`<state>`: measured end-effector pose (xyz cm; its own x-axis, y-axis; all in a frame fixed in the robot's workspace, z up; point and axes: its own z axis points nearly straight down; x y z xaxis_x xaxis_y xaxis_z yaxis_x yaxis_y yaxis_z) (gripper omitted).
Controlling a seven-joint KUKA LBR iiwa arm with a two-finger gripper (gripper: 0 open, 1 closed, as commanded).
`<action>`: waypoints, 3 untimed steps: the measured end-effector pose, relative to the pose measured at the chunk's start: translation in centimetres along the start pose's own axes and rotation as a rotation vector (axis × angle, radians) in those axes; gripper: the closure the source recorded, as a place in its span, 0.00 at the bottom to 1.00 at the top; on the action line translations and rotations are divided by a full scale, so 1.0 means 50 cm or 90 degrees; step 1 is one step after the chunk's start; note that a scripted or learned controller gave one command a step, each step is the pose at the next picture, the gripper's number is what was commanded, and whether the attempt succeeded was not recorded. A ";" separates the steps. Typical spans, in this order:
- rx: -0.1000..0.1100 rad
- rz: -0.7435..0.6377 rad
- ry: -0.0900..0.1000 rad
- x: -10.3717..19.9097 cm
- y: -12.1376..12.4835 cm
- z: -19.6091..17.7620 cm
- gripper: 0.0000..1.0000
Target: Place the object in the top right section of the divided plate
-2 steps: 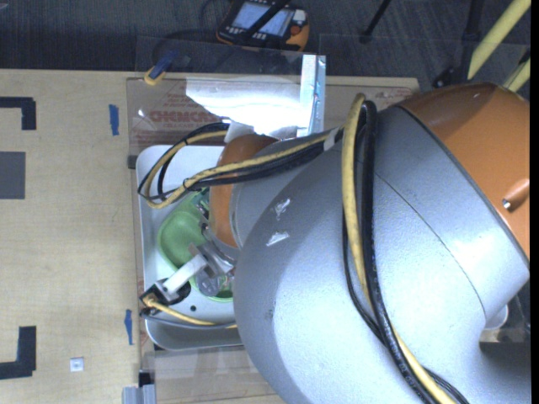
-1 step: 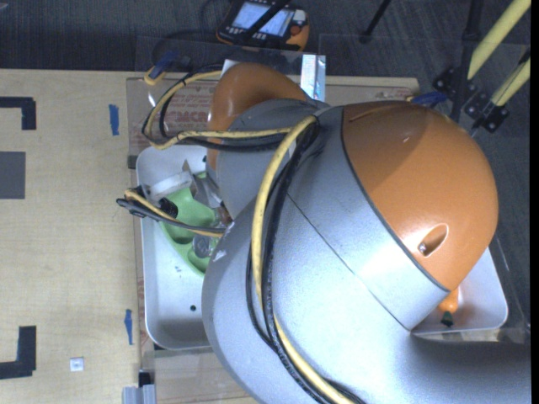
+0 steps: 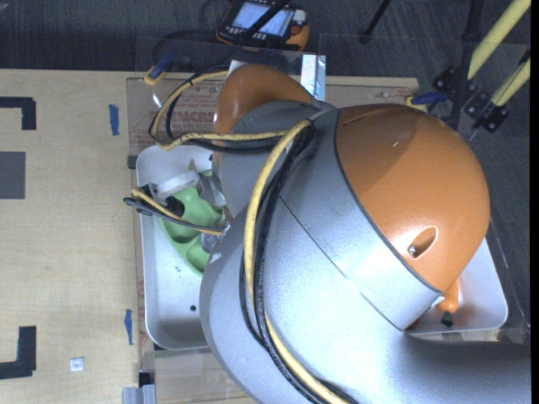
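The grey and orange arm covers most of the bench. Its gripper hangs low over the left bin, right above the green divided plate, of which just a left-hand part shows beneath the wrist. White and black parts sit at the gripper's tip, and I cannot tell whether they belong to it or are a held object. In the right bin, a small orange object with a dark green tip peeks out from under the arm's orange band.
A yellow cable loops along the arm. A handheld control unit with a lit screen lies beyond the bins. Blue tape marks and black markers dot the wooden bench at left.
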<state>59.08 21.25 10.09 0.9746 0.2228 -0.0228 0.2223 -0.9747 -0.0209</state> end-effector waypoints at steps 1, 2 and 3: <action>0.000 0.015 0.000 0.026 0.089 0.000 0.00; -0.012 -0.034 0.017 0.131 0.054 0.004 0.00; -0.013 0.015 0.016 0.090 0.039 -0.125 0.00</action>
<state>64.05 20.24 16.18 0.9799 0.1994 0.0015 0.1994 -0.9799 -0.0003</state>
